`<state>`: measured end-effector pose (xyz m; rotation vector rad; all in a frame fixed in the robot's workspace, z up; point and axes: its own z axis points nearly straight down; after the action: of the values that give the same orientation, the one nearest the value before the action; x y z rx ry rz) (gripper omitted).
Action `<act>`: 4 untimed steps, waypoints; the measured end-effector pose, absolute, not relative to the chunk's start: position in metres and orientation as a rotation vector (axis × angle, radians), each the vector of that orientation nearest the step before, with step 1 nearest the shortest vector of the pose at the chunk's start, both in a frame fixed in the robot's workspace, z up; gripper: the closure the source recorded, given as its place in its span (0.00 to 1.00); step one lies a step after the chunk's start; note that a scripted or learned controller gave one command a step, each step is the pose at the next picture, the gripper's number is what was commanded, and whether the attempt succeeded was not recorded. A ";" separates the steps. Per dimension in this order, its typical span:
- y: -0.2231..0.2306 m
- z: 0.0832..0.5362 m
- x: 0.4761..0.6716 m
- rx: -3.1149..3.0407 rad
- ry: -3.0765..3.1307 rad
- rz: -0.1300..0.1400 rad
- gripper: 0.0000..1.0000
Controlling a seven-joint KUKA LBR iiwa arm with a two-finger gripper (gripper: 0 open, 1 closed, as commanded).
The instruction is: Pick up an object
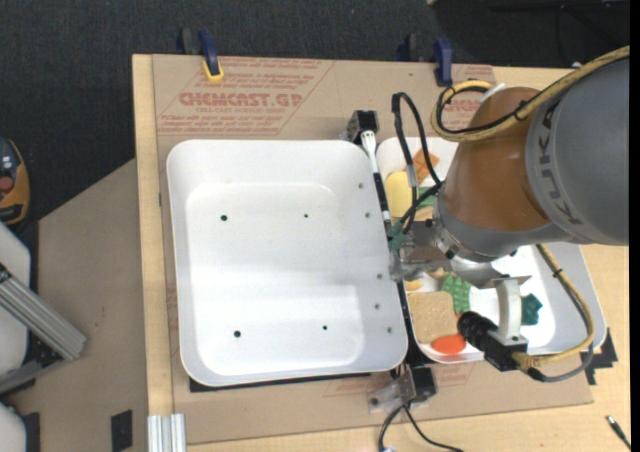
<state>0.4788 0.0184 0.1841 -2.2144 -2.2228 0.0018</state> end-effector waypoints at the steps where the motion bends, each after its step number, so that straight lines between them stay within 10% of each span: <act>1: 0.088 0.219 0.529 -2.217 -2.231 -0.008 1.00; 3: 0.170 0.239 0.552 -2.220 -2.225 -0.002 1.00; 4: 0.125 0.393 0.596 -2.231 -2.226 -0.018 1.00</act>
<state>0.5960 0.1247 0.3931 -2.2311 -2.2261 -0.0180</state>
